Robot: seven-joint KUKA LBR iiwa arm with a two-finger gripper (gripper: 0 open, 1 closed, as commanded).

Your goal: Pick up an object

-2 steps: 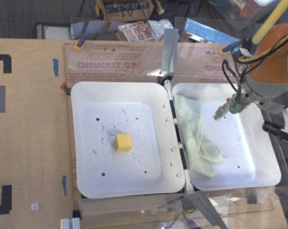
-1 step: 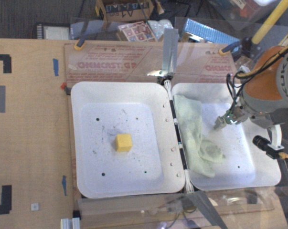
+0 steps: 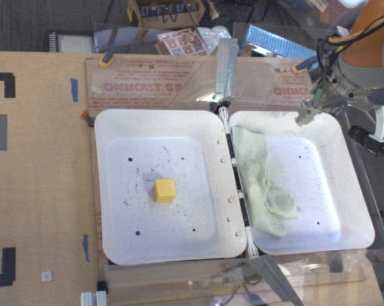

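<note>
Yellow cube [image 3: 165, 190]: small, probably light and stiff, sitting near middle of left bin [image 3: 115, 132]; best pinched across two flat opposite faces. Pale green cloth [image 3: 262, 183], limp, lying in right bin [image 3: 325, 171]. Gripper [image 3: 304, 116] hovering over right bin's far corner; opening impossible to tell.

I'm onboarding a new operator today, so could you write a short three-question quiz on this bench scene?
1. True or false: the yellow block lies in the left bin.
2. Multiple choice: what lies in the right bin? A) a crumpled pale green cloth B) a red ball C) a metal spoon
3. Fill in: the end effector hangs near the right bin's ____ edge in the view (top or bottom).

Key: 1 true. 2 A; the cloth lies along that bin's left side. 3 top; it is near the top rim, well away from the block.
</note>
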